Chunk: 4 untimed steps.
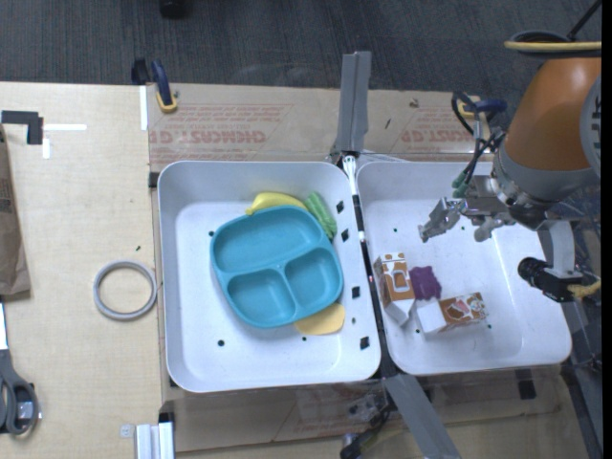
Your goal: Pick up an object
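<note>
Jaws [442, 220] hang over the right bin [535, 347] near its upper middle, but I cannot tell whether they are parted or closed. Below them lie a small carton [394, 277], a purple piece [424, 281] touching it, and a second carton [451, 313]. A blue divided tray [277, 267] fills the left bin [186, 285].

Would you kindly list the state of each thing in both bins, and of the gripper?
Blue tray: upright, lying over yellow pieces.
Green piece: tucked beside tray.
Cartons: lying flat.
Purple piece: resting between cartons.
Gripper: hovering over right bin, holding nothing.
</note>
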### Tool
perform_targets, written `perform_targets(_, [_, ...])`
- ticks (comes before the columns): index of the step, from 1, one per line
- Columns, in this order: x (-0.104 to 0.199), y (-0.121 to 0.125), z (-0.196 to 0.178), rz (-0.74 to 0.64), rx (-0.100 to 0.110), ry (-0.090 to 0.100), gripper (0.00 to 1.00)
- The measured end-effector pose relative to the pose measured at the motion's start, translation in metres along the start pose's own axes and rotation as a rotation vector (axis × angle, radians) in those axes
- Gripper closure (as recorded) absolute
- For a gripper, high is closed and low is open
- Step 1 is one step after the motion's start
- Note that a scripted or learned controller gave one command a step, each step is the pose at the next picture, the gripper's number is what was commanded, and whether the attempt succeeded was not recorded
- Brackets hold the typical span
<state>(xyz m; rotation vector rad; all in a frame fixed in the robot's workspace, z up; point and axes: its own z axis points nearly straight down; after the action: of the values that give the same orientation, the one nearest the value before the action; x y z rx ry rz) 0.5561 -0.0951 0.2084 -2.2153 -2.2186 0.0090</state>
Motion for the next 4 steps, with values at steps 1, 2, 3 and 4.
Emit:
perform_targets(1, [0.002,-0.035,0.098,-0.009,-0.024,0.000,0.00])
perform_targets(2, [-0.005,-0.057,0.104,-0.351,-0.048,-0.011,0.00])
perform_targets(3, [-0.010,-0.046,0.104,-0.568,-0.044,-0.012,0.00])
perform_targets(4, [-0.007,-0.042,0.103,-0.749,-0.045,-0.021,0.00])
